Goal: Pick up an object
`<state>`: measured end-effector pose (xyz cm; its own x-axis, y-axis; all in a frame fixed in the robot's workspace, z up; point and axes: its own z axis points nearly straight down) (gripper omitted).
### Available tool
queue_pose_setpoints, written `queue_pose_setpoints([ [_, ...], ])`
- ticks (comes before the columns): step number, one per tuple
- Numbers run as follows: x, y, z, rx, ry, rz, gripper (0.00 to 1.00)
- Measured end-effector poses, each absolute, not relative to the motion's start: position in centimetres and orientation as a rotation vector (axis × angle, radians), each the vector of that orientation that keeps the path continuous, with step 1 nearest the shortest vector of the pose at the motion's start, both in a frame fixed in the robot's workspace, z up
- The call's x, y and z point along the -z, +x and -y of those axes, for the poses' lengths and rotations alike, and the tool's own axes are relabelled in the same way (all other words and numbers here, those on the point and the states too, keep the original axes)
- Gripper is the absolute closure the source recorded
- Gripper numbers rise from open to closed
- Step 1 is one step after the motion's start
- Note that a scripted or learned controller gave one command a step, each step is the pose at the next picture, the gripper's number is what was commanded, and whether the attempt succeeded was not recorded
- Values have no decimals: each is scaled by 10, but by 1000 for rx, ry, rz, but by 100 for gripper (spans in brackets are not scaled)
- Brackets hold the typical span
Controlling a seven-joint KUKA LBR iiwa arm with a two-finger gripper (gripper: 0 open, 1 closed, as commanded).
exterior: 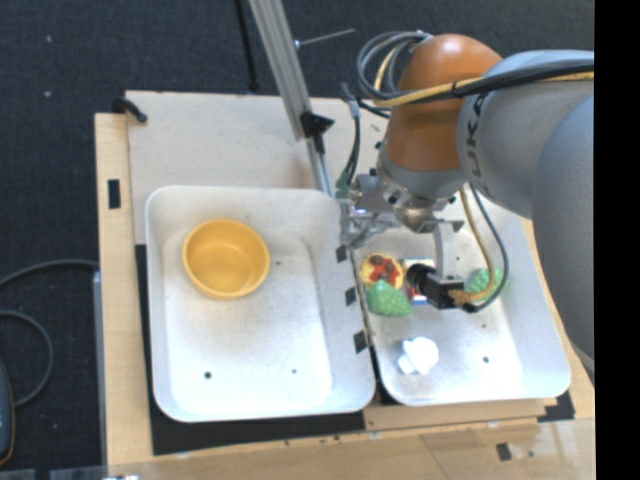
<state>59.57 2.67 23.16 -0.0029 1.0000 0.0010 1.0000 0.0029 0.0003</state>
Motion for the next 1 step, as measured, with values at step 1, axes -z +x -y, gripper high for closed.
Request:
queue_pose_setpoints([
  [1, -227, 571, -69, 0, -2213, 2227, 100],
])
